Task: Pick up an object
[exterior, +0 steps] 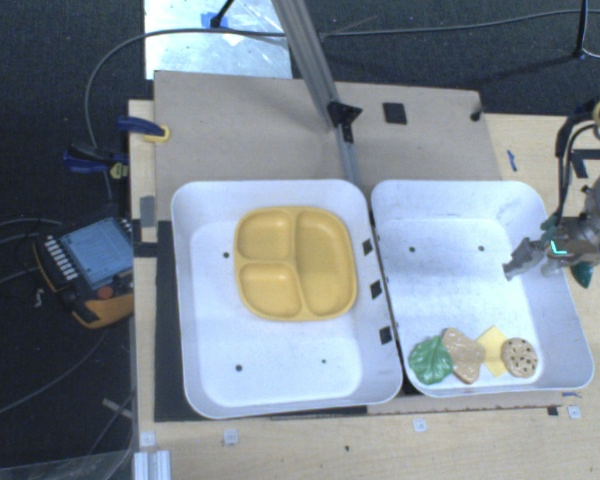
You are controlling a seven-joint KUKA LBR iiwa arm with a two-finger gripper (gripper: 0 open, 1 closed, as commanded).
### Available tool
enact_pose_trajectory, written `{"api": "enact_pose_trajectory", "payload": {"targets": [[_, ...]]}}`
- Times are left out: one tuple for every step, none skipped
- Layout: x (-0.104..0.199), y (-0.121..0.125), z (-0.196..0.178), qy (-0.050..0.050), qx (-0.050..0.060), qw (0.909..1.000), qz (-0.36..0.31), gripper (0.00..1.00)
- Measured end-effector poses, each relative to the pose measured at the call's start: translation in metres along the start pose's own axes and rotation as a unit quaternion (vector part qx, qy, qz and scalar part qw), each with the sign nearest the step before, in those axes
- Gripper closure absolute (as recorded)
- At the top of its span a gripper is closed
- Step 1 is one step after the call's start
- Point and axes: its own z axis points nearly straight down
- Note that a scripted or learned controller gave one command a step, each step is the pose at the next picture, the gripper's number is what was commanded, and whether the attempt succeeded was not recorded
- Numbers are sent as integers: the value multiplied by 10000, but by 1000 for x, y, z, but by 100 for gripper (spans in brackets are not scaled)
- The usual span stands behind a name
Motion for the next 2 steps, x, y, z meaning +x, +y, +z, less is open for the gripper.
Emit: {"api": "enact_pose_trajectory", "payload": {"targets": [[0,1,-1,-3,-10,10000,-2,0],[10,0,49,3,10,10000,7,0]]}}
